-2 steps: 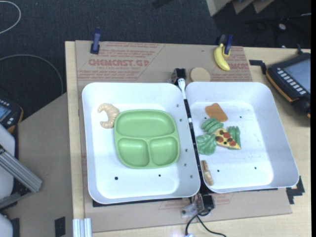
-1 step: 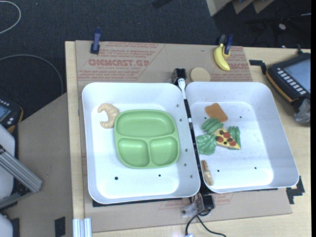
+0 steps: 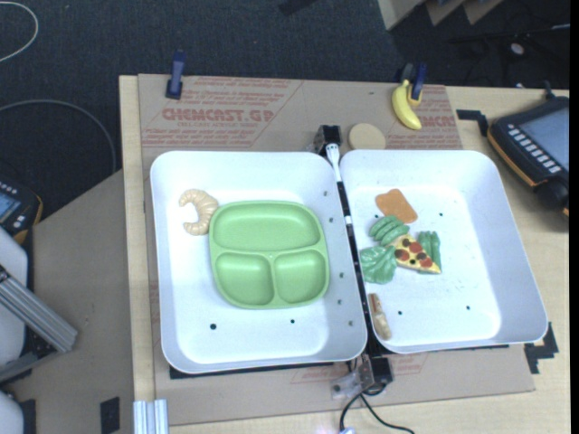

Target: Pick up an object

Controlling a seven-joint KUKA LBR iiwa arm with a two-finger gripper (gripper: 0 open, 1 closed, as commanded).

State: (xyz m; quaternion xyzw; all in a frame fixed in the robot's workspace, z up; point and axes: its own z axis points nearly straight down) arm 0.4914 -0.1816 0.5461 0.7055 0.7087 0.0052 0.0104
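The right bin [image 3: 470,197] holds an orange flat piece [image 3: 396,204], a green leafy toy [image 3: 387,231], another green leafy piece [image 3: 378,264], a pizza slice toy [image 3: 418,253] and a small tan piece [image 3: 378,315] near its left wall. In the left bin [image 3: 176,242] sits a green divided tray [image 3: 270,253] with a tan croissant toy [image 3: 197,210] beside its upper left corner.
A yellow banana toy [image 3: 406,107] and a tan disc [image 3: 366,137] lie on the board behind the bins. Blue clamps [image 3: 175,74] hold the board's far edge. A black and orange device [image 3: 539,148] sits at the right.
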